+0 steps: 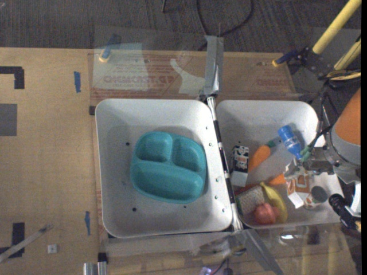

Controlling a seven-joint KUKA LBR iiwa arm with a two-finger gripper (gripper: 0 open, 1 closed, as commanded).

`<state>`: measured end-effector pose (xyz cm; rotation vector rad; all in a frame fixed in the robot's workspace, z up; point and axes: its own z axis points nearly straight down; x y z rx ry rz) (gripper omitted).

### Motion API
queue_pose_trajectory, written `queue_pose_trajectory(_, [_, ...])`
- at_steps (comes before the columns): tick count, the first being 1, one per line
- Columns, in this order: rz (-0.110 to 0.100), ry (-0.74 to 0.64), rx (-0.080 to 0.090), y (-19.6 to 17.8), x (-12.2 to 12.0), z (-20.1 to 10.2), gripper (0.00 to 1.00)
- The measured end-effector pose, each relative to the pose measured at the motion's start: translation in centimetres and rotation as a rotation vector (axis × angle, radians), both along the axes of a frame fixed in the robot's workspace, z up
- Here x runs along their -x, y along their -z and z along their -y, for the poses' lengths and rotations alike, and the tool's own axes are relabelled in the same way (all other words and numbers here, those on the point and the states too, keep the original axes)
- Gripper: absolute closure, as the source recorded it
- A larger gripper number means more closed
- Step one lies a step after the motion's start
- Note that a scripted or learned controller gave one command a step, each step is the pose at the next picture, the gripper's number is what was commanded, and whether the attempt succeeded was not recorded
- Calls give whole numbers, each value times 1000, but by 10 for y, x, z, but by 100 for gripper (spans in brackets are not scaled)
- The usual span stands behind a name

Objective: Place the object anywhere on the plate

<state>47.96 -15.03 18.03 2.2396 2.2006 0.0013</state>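
Note:
A teal divided plate lies in the middle of the left bin with nothing on it. My gripper hangs low over the right side of the right bin, just below a blue bottle and above a small orange-and-white carton. An orange carrot lies to the gripper's left. A yellow banana and a red apple rest at the bin's front. Nothing can be seen held in the gripper.
A small black-and-white carton stands by the wall between the bins. A speckled tan block lies next to the banana. The arm's orange band is at the right edge. Yellow poles stand at the back right.

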Motion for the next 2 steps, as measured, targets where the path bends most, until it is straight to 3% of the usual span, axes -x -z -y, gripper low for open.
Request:
queue_pose_trajectory(1, [-1, 123, 0, -28, -104, -44, 100])
queue_pose_trajectory(2, [-7, 264, -1, -3, -92, -130, 100])
